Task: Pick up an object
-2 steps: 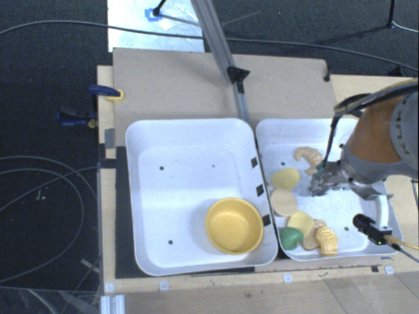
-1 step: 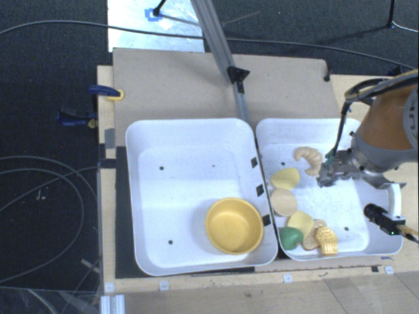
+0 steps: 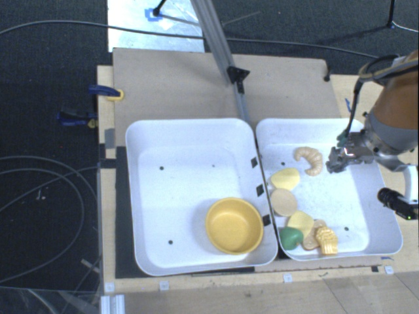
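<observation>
On the desk (image 3: 170,84), the left bin (image 3: 150,175) holds a yellow bowl (image 3: 234,225) near its front right corner. The right bin (image 3: 366,208) holds a croissant (image 3: 309,159), and along its left side a yellow piece (image 3: 285,178), a beige disc (image 3: 283,202), a green piece (image 3: 290,237) and a corn cob (image 3: 326,239). The hand (image 3: 337,159) hovers just right of the croissant; whether it is clenched or released, I cannot tell.

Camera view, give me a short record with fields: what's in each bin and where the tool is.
left bin: yellow bowl, near its front right corner
right bin: croissant, pale yellow piece, beige disc, green piece, corn cob
tool: over the right bin, just right of the croissant
tool grip: cannot tell
</observation>
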Motion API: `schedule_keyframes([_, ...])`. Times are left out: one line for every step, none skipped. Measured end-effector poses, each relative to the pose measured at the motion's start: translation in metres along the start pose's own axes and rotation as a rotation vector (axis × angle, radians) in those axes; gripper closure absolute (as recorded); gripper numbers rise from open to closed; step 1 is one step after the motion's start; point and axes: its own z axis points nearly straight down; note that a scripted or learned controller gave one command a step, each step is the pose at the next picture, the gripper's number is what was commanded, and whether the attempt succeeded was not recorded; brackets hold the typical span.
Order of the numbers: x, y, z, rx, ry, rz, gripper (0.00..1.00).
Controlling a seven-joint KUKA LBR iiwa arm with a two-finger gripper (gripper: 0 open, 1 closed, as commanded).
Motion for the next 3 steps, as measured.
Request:
schedule_keyframes([0.000, 0.002, -0.026, 0.004, 0.001, 0.000, 1.00])
schedule_keyframes([0.046, -0.008, -0.017, 0.008, 0.003, -0.004, 1.00])
schedule_keyframes([0.104, -0.016, -0.028, 0.006, 0.004, -0.006, 1.00])
